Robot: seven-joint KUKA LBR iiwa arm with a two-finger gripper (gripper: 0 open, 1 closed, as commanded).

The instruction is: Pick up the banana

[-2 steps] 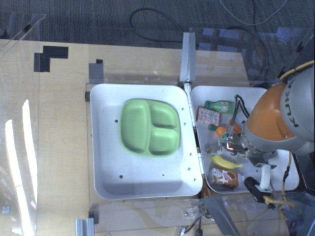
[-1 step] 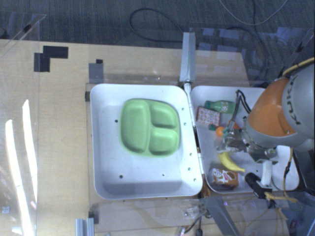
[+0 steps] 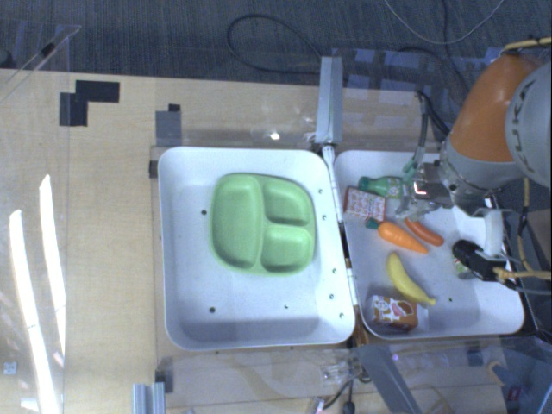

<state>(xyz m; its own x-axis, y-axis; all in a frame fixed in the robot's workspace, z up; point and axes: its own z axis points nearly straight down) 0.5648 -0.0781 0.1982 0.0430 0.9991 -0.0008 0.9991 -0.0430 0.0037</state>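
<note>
Banana [image 3: 408, 280] lies beside a snack packet [image 3: 394, 312], label unreadable.

My workstation is a robotics laboratory cell rather than any domestic room. Two shallow white bins [image 3: 172, 257] sit side by side on a pale wooden bench [image 3: 95, 231], divided by a metal rail [image 3: 330, 93]. Black marker patches [image 3: 86, 100] are fixed to the bench at far left. Loose cables [image 3: 285, 46] trail over dark carpet [image 3: 172, 15] beyond the far edge. A clear panel [image 3: 34, 231] stands at left. I see the grey, orange-banded arm [image 3: 496, 119] entering from the right.
</note>
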